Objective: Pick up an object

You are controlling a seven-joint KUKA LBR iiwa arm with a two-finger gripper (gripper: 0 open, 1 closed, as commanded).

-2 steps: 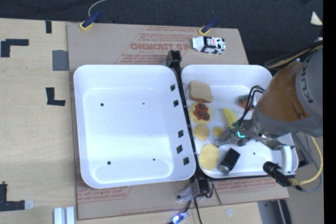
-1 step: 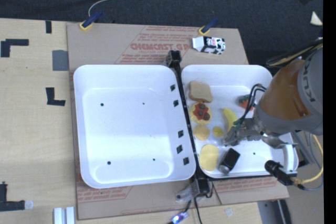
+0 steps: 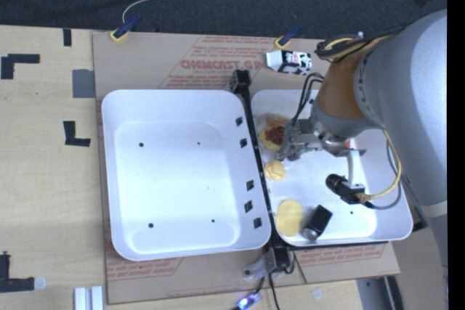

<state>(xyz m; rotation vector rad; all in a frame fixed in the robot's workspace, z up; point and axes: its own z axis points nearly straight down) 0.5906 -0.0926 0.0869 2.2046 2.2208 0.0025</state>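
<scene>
Camera view | my claw (image 3: pixel 290 145) low in right bin (image 3: pixel 385 229), by red-and-yellow item (image 3: pixel 275 133) at its 11 o'clock | grip state: cannot tell | yellow ball (image 3: pixel 275 171) at 7 o'clock, near | advice: centre over one item, descend straight, avoid divider wall

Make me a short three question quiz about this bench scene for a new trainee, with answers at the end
1. True or false: the gripper is over the right bin.
2. Which lies nearest the right bin's front edge? A) red and yellow item B) small yellow ball C) black block
3. Fill in: the pale yellow oval lies in the ____ bin.

Key: 1 true; 2 C; 3 right.
</scene>
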